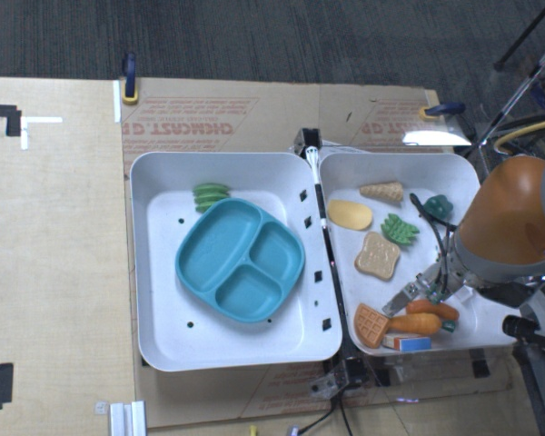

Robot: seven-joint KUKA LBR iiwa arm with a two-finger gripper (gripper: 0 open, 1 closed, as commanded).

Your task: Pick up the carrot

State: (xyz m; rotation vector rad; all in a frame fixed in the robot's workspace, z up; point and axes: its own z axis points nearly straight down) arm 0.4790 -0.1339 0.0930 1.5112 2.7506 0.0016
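Your gripper [429,291] hangs just over the carrot [424,320] near the right bin's [463,166] front edge; its finger state you cannot tell. The waffle [371,324] crowds close, so it may get nudged or pinched instead.

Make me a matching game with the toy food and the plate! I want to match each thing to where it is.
Things:
1. blue plate
2. carrot
3. green beans
4. slice of bread

Places:
A. middle of the right bin
B. middle of the left bin
C. front of the right bin, beside the waffle
D. back of the left bin, behind the plate

Pairs: 1-B, 2-C, 3-D, 4-A
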